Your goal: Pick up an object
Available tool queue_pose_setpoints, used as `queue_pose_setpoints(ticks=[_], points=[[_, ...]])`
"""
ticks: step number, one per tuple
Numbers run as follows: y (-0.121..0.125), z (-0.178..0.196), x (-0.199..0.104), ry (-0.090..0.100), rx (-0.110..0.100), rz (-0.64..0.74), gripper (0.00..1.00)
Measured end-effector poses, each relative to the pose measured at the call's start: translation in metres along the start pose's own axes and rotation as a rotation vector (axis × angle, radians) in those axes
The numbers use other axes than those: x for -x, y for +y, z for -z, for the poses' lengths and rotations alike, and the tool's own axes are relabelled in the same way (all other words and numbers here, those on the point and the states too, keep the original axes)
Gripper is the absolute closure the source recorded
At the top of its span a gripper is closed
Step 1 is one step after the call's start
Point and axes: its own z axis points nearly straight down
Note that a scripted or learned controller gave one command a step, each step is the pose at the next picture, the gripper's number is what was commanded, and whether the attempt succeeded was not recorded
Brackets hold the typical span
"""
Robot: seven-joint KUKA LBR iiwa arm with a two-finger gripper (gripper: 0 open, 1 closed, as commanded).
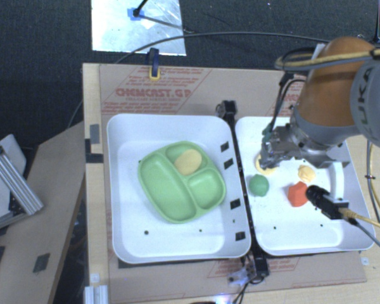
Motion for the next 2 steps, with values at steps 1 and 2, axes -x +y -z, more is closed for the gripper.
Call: queue_pose_setpoints(ticks=[1, 2], points=[[0.011, 0.0, -0.045, 0.0, 0.0, 0.0, 1.0], [0.028, -0.007, -0.098, 0.001, -0.001, 0.001, 1.0]])
